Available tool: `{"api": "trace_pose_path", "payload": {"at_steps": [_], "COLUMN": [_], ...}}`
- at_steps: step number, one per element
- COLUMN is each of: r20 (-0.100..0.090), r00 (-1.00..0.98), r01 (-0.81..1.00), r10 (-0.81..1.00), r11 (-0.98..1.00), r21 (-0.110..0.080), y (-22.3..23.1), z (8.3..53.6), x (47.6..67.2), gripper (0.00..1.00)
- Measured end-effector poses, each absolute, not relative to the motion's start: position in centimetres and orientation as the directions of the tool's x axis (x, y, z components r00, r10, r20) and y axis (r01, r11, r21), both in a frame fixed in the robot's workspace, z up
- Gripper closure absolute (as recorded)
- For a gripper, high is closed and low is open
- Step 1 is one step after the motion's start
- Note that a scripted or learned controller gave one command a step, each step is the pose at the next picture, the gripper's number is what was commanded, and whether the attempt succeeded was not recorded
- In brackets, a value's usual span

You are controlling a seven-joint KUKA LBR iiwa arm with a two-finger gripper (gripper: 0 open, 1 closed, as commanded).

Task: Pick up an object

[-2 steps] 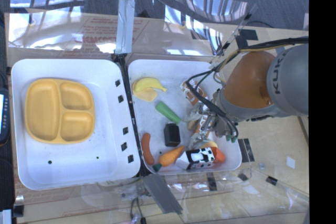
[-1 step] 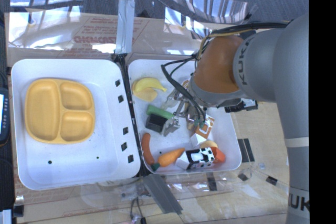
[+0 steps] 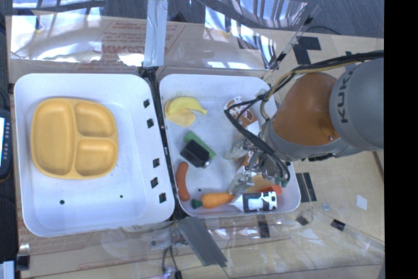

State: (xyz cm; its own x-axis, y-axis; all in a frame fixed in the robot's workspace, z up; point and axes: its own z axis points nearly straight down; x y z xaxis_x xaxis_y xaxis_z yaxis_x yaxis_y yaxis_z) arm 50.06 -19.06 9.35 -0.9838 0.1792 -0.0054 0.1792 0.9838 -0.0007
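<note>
The right bin (image 3: 215, 85) holds a yellow banana-shaped toy (image 3: 181, 109), a black and green block (image 3: 197, 151), a red sausage (image 3: 182, 180), an orange carrot (image 3: 217, 200) and a black and white item (image 3: 261, 202) near the front right corner. My gripper (image 3: 251, 173) reaches down into the right side of this bin, just above the carrot and the black and white item. Cables and the wrist crowd around it, hiding whatever lies directly beneath.
The left bin (image 3: 85, 206) carries a yellow divided plate (image 3: 74, 137). A small brown and white object (image 3: 243, 113) lies at the back right of the right bin, beside the arm's orange band (image 3: 307, 114). Cardboard and shiny foil lie behind the bins.
</note>
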Motion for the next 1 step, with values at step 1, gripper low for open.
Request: {"api": "trace_pose_path", "payload": {"at_steps": [1], "r20": [-0.008], "r00": [-0.986], "r01": [0.169], "r10": [0.169], "r11": [0.986], "r21": [0.0], "y": [-18.86], "z": [10.39], "x": [50.28], "gripper": [1.0]}}
